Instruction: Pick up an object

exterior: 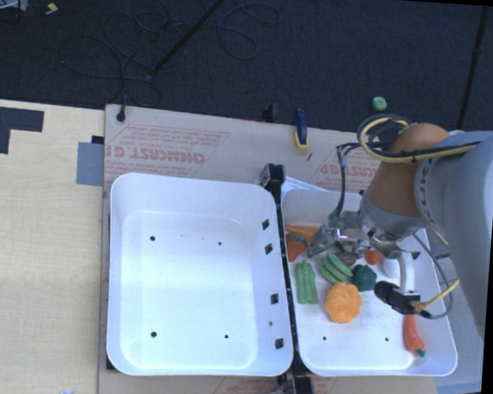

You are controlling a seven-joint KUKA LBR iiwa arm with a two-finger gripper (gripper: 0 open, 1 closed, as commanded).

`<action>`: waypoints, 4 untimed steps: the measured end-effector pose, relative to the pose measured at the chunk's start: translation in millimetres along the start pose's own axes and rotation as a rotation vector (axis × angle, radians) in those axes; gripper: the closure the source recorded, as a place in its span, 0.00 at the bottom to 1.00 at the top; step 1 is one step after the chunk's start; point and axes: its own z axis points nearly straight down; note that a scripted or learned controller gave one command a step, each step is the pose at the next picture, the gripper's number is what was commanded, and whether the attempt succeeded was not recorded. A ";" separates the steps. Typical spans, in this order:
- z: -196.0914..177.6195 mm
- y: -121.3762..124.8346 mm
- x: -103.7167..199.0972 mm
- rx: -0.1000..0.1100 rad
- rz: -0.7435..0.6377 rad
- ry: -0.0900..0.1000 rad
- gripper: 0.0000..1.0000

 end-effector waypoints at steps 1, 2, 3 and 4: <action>0.2 -23.8 3.9 0.010 0.001 0.010 0.00; -9.7 -23.2 3.1 0.009 0.003 0.010 1.00; 0.0 -90.4 -63.5 0.008 0.007 0.010 1.00; 0.2 -39.2 -61.3 0.003 0.000 0.009 1.00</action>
